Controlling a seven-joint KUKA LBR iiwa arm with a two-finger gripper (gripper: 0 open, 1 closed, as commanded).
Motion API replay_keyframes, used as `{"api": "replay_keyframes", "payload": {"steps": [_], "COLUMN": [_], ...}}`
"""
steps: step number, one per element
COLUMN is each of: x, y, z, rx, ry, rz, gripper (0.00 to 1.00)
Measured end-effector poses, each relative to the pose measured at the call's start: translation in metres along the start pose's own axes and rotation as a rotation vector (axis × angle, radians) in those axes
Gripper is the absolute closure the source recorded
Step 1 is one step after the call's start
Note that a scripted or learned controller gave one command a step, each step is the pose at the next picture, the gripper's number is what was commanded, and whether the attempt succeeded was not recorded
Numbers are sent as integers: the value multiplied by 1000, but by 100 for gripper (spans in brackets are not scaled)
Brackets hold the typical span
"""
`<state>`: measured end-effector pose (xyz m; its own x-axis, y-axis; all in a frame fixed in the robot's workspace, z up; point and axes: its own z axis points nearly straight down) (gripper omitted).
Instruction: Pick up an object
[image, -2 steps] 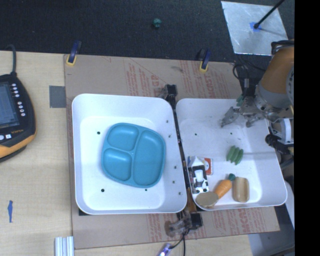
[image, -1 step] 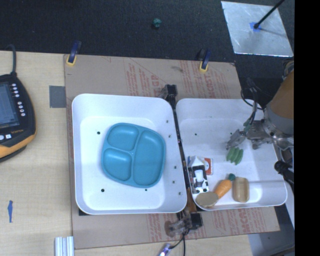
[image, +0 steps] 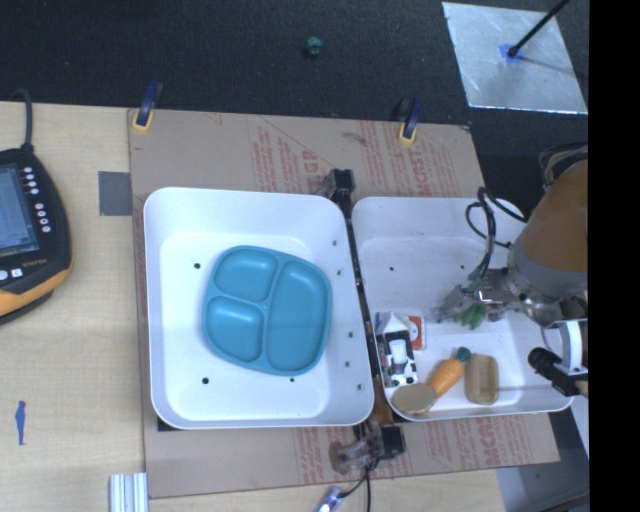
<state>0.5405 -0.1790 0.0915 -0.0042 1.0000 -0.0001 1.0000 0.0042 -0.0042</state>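
The pincer hangs low in the right bin over a small green item, its state impossible to tell; nearby lie a carrot, a tan block and a red-and-white packet with unreadable print; faint red lettering on the cardboard stays illegible.

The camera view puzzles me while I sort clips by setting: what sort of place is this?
Most likely a robotics lab bench for pick-up trials: two white bins on clamped cardboard, a teach pendant at the left, and a grey and orange robot arm reaching into the right bin.
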Motion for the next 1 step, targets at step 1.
{"api": "replay_keyframes", "payload": {"steps": [1], "x": [-1], "y": [0], "z": [-10], "rx": [1], "ry": [-2], "rz": [-2], "gripper": [100]}}
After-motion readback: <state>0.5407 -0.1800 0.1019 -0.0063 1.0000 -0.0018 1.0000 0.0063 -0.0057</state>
